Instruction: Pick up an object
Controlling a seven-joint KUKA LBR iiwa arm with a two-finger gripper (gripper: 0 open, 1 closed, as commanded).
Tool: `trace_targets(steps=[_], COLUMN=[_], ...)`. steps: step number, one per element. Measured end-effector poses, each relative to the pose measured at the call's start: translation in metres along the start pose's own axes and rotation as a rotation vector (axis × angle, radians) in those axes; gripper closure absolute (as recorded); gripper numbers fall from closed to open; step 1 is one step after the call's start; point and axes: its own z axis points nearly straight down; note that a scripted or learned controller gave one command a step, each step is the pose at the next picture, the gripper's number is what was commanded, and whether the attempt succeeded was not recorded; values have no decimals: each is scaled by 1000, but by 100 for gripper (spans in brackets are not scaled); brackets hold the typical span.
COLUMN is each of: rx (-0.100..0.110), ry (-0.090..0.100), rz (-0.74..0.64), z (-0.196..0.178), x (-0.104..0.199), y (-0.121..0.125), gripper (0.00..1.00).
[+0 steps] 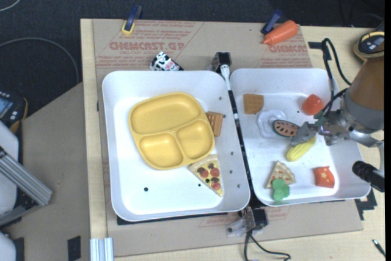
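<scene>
Green broccoli piece (pixel 280 191) at front edge of right bin (pixel 293 77), touching sandwich wedge (pixel 280 174). Red piece (pixel 324 176) near front right corner. Yellow corn cob (pixel 300 148) mid-bin, toward right edge. Gripper (pixel 313 129) low over corn's upper end; finger state cannot be made out. Left bin (pixel 116 150) carries yellow divided plate (pixel 170 129), pizza slice (pixel 209 175) toward front right corner.

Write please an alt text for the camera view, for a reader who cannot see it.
A grey robot arm with a two-finger gripper reaches from the right into the right white bin, just above a yellow toy corn cob. The left white bin holds a yellow three-compartment plastic tray and a toy pizza slice.
</scene>
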Motion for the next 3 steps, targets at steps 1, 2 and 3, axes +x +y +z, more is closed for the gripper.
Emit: trace_targets(steps=[1,2,3], rx=[-1,-1,-5], ry=[0,0,-2], rz=[-1,0,1], z=[51,62,50], x=[6,7,6], y=[8,8,8], gripper=[0,0,100])
